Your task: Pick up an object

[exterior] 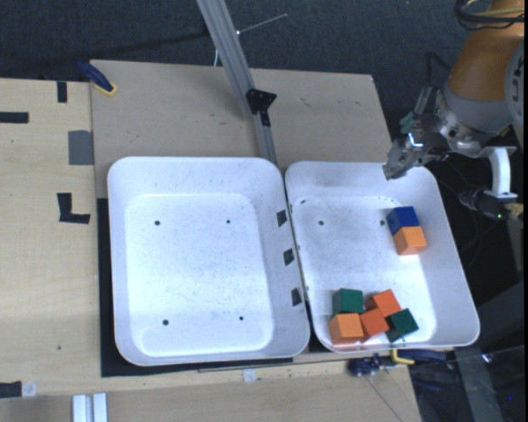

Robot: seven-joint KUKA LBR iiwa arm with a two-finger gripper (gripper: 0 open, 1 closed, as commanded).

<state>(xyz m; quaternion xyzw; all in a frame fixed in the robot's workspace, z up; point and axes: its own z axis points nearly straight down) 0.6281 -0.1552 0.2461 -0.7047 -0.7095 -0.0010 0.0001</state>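
A: What do we have on the bench [185,104]?

B: We see two shallow white bins side by side. The left bin [123,192] is the larger one, and the right bin [449,280] holds all the blocks.

A: Where do the blocks lie?

B: Near the right wall, about halfway down, a blue block [403,217] sits touching an orange block [410,240] just on its near side. In the near corner we count a cluster: a green block [348,301] at the far left of the group, an orange block [345,327] in front of it, a red-orange block [385,303] to the right, another red-orange block [374,323] in the middle, and a dark green block [402,323] at the right end. They press close together.

A: And the arm?

B: The arm [484,69] comes in from the right, its orange band up at the far right corner. The gripper [398,169] hangs over the far right corner of the right bin, at the rim, well apart from both groups of blocks.

A: Are the jaws wide or narrow?

B: We cannot tell; the tip is small and blurred. We see no block between them.

A: Anything else?

B: A grey metal bar [233,47] slants across the far side of the bench toward the gap between the bins.
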